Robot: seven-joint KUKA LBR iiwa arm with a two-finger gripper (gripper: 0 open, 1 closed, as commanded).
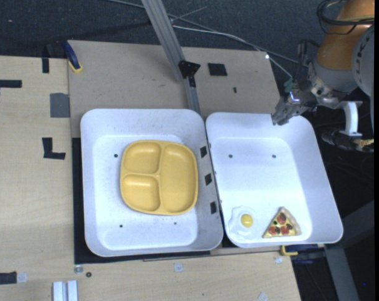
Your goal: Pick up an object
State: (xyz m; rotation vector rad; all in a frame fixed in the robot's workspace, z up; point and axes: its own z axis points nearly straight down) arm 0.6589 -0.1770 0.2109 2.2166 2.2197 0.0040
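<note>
White plastic bins sit side by side on the worktop [26, 168]: a yellow divided plate [159, 177] in the left bin [95, 168], a toy fried egg [244, 221] and toy pizza slice [282, 224] at the right bin's [314, 168] near edge. By my reading nothing is picked yet: the hand [281, 116] hovers over the right bin's far rim, well apart from both toys, its grip state impossible to tell, with bare bin floor between for a descent.

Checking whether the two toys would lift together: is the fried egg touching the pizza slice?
Apart. The camera view shows a strip of white bin floor between the fried egg and the pizza slice, which lie side by side.
</note>
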